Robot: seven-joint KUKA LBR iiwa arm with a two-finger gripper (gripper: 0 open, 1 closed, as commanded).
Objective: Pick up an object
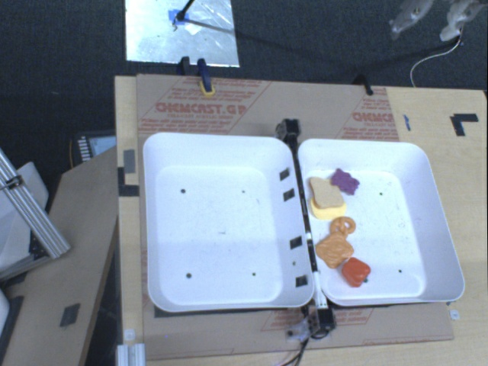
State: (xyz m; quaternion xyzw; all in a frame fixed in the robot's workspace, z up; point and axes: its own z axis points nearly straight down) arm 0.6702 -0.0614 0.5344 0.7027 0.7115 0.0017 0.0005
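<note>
While raised — hand (433,15) open, far back

We see two white bins side by side on the bench — the left bin (217,223) and the right bin (412,227). Along the right bin's left side lies a column of small things: a purple piece (345,180), a tan slice (327,194) resting on a yellow piece (328,211), a pretzel (343,226), an orange lump (332,249) and a red block (356,271) (these last two touching). The gripper (433,15) hangs at top right, fingers apart — well away from the bins.
</note>
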